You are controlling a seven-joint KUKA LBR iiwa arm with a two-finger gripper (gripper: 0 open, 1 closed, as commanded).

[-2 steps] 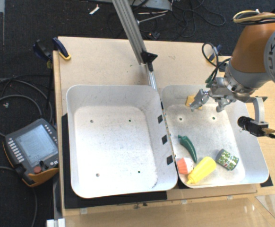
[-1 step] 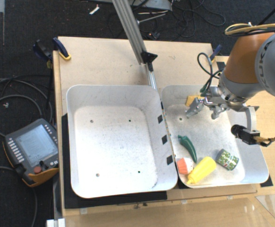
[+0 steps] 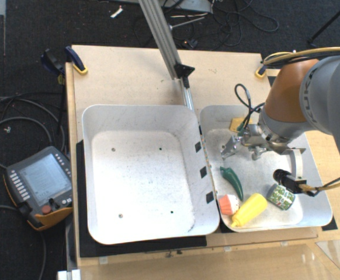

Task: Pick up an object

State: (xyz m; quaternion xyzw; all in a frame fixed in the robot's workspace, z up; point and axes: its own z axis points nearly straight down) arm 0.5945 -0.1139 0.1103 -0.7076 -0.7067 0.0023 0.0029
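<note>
Sitting low in the right bin [image 3: 310,217], the yellow toy [image 3: 250,209] is waiting while the gripper [image 3: 233,146], nothing between its fingers, is hovering above and risking missing it.

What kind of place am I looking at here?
Probably a robotics lab: a robot arm reaches over two white bins on a bench, a control pendant lies on the floor, and loose cables trail behind.

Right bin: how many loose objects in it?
5 visible: green pepper mid-bin, red-and-white piece and yellow item at the front edge, green patterned can front right, yellow piece at the back. The arm may hide more.
</note>
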